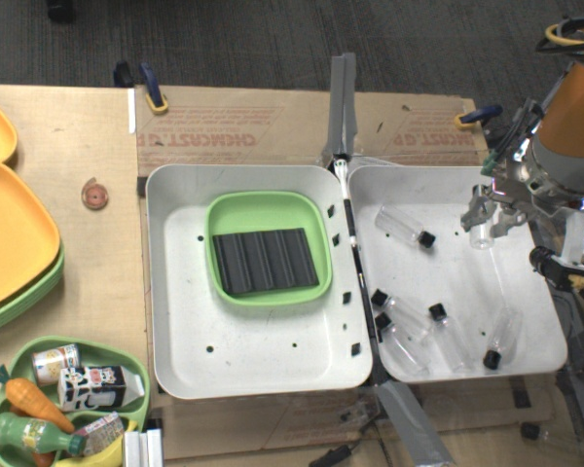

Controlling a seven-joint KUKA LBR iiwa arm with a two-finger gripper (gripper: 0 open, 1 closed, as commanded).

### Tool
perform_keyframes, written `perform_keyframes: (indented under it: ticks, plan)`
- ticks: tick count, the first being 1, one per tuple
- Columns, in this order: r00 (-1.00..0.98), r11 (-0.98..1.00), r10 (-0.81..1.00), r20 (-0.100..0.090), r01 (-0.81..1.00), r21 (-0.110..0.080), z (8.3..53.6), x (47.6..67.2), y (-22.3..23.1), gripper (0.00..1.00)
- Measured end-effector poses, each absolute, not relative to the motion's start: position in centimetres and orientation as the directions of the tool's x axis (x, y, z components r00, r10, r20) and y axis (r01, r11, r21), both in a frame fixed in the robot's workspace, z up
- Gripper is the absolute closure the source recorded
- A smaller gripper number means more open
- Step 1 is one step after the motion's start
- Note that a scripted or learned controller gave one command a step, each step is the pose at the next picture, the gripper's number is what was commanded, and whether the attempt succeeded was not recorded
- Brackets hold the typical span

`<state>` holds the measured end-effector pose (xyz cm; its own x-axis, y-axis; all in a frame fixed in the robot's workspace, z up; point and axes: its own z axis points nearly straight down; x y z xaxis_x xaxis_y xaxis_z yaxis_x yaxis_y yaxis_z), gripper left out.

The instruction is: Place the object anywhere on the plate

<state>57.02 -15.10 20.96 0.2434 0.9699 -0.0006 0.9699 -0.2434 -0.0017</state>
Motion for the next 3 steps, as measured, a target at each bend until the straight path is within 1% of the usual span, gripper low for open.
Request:
perform_keyframes:
  ticks: [1, 2, 3]
  plan:
    - [0.243, -0.243, 0.970, -0.001, 0.970, -0.002, 21.0, 57.0, -15.1, 0.00]
    - [0.424, -0.424, 0.905, -0.003, 0.905, -0.005, 19.0, 58.3, -8.4, 0.00]
    - [0.577, -0.577, 0.817, -0.004, 0.817, -0.005, 19.0, 56.8, -4.1, 0.00]
